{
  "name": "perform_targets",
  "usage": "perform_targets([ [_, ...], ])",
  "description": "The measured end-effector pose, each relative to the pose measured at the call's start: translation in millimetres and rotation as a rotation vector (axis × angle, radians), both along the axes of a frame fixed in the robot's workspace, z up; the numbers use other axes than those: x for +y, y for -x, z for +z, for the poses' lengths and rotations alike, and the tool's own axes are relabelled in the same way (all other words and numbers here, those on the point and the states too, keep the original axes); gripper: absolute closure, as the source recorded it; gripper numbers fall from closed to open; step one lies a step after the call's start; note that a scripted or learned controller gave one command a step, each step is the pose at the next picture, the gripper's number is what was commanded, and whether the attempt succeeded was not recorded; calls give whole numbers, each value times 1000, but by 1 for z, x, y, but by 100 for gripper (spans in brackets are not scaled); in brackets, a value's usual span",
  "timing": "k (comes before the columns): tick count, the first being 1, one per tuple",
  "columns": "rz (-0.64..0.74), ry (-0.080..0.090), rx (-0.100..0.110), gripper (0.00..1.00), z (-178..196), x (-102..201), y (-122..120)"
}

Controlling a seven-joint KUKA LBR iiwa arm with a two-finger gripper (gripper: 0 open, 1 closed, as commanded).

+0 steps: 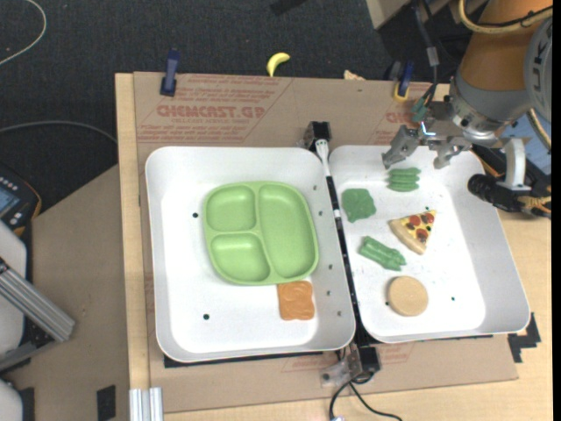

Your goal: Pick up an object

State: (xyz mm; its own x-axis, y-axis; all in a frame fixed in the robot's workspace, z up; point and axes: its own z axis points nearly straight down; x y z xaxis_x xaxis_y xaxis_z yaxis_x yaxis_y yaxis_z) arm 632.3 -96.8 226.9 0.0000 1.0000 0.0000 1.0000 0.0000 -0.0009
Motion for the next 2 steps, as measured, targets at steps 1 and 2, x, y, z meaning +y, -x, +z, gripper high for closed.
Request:
perform_targets([
  [1, -4, 5, -9, 0, 42, -54, -31],
  [2, 0, -5, 19, 0, -129, -10, 23],
])
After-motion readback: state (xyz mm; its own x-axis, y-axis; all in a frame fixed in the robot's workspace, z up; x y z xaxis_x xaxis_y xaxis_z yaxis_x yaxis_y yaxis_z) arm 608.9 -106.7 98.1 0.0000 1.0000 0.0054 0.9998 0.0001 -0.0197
